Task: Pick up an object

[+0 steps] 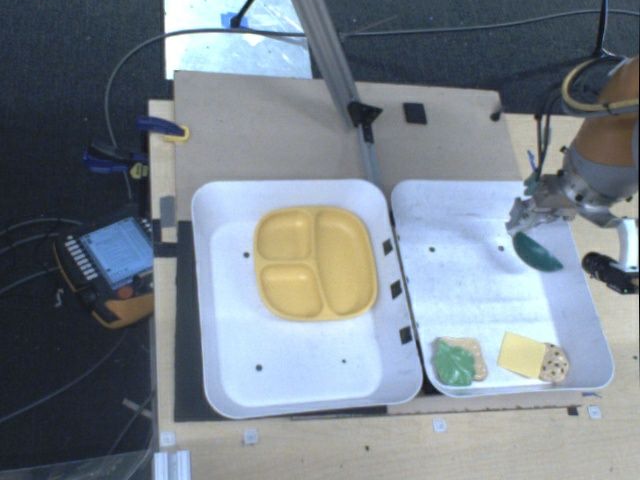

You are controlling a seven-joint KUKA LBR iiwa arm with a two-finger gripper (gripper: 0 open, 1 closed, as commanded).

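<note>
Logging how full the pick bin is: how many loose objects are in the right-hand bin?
3: a dark green object at the gripper near the far right wall, a green-topped piece and a yellow wedge along the near edge.

Count of things on the bench, placed relative to the yellow divided plate (316, 263)

Two white bins: the left bin (228, 368) holds the plate, the right bin (590, 338) lies just right of it. One yellow plate, with three compartments. Four loose items, all right of the plate in the right bin: one dark green piece (541, 254) level with the plate at the far right, one green leafy piece on a tan slice (457, 361) below and right of the plate, one yellow cheese wedge (522, 354) further right, one brown spotted cookie (553, 365) touching that wedge. One arm with one gripper (530, 220), right of the plate, just above the dark green piece.
</note>
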